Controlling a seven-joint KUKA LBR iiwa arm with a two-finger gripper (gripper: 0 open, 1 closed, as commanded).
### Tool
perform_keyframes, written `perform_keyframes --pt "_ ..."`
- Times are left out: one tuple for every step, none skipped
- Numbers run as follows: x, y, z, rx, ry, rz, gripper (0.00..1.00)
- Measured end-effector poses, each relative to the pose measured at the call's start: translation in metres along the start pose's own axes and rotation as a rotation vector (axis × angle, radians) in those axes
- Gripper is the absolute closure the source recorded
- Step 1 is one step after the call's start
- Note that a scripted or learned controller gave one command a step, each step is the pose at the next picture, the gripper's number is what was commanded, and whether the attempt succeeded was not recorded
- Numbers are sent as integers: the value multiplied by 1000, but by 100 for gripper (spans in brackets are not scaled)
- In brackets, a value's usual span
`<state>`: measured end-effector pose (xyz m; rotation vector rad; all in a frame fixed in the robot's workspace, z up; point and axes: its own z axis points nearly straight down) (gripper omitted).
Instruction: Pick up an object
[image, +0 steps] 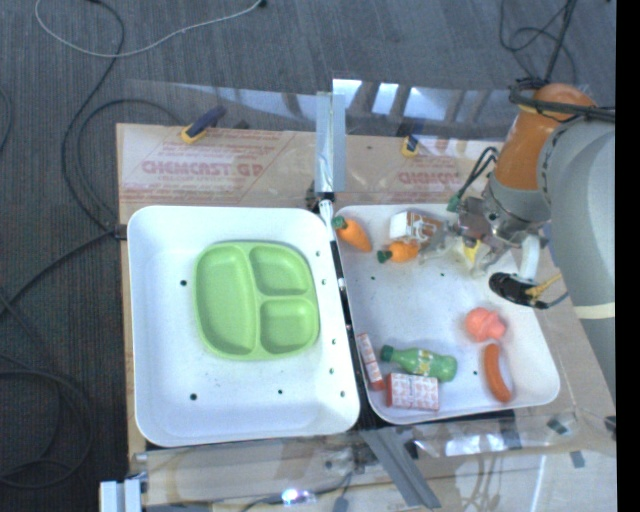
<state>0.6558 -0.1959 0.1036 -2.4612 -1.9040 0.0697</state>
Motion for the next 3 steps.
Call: perform_keyframes --pt "2 -1 2 2 -1 13 0" --pt "-5 9 13 12 29 -74 0" --pt "30 -4 16 -19 -14 -156 0"
